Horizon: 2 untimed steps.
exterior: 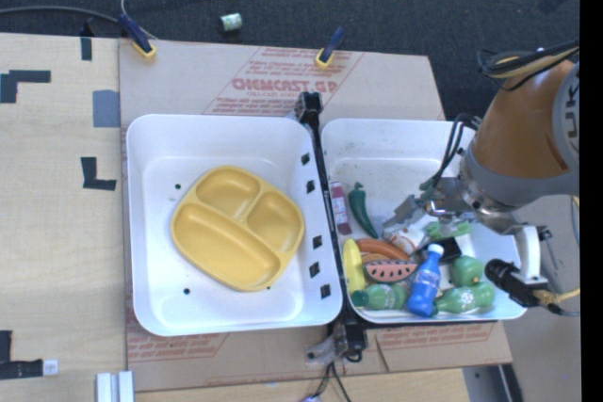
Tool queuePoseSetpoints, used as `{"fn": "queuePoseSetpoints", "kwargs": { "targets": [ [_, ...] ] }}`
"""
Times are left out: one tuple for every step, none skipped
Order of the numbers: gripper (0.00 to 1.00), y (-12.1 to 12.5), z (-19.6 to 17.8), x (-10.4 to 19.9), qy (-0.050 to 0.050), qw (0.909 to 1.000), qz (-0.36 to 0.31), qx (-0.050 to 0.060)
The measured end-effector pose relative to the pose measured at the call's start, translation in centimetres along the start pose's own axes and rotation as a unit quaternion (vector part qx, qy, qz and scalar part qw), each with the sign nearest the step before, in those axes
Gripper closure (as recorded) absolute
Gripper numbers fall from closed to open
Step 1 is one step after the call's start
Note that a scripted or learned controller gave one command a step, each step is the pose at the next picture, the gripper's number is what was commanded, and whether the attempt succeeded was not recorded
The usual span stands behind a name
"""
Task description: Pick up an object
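Toys [415,273] crowd right bin [396,141], claw [422,210] above them

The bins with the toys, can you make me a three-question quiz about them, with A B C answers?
1. Where is the yellow plate?
A. left bin
B. right bin
C. on the cardboard

2. What colour is the bottle among the toys?
A. red
B. blue
C. white

3. How does the bottle lie?
A. standing alone in a corner
B. hanging in the air
C. lying among the other toys

Answers: 1 A, the plate rests in the left bin. 2 B, its body is blue with a white cap. 3 C, it lies near the front of the right bin, beside the watermelon slice.
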State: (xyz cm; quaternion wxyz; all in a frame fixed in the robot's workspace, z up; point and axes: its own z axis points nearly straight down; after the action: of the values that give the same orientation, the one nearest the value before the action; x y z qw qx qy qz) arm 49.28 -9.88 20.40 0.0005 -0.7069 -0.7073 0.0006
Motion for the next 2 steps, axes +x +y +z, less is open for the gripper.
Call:
{"fn": "queuePoseSetpoints", "kwargs": {
  "targets": [
    [0.0, -0.1, 9.9, -3.4, -0.005, 0.9999, 0.0, -0.014],
    [0.0, 2.5, 11.3, -2.1, -0.004, 0.9999, 0.001, -0.01]
  ]
}}
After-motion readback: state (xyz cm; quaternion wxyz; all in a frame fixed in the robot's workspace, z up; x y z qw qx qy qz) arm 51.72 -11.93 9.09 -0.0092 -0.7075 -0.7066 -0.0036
